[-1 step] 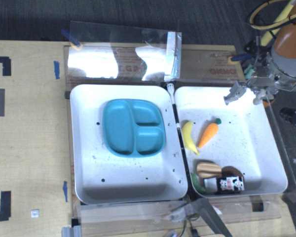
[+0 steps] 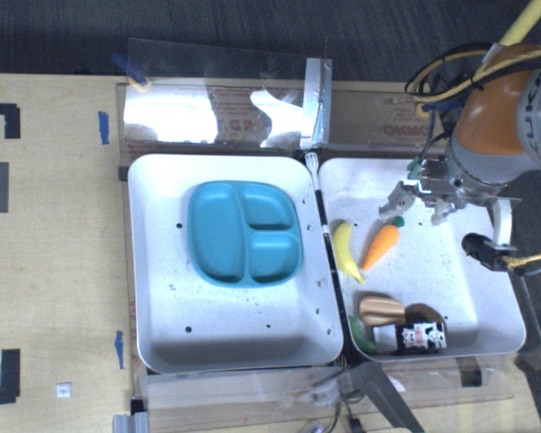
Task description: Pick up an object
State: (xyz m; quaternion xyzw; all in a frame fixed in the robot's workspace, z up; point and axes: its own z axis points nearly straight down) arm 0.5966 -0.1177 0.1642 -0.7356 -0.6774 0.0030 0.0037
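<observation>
Orange carrot [image 2: 380, 244] in the right bin [image 2: 487, 318], beside a yellow banana [image 2: 345, 251].
It looks light, stiff and smooth; the thick middle seems the best hold. The pincer [image 2: 424, 204] hovers just above it, fingers spread and pinching nothing. A blue tray [image 2: 245, 233] fills the left bin [image 2: 162, 323].

Open pincer [image 2: 421, 207] hovers above carrot [image 2: 380, 245].

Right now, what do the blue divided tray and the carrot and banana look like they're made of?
Blue tray: likely moulded plastic, matte, with an even colour and rounded compartment edges. Carrot and banana: probably plastic toy food, smooth and uniformly coloured with a slight sheen, though real produce can't be ruled out from this view.
</observation>
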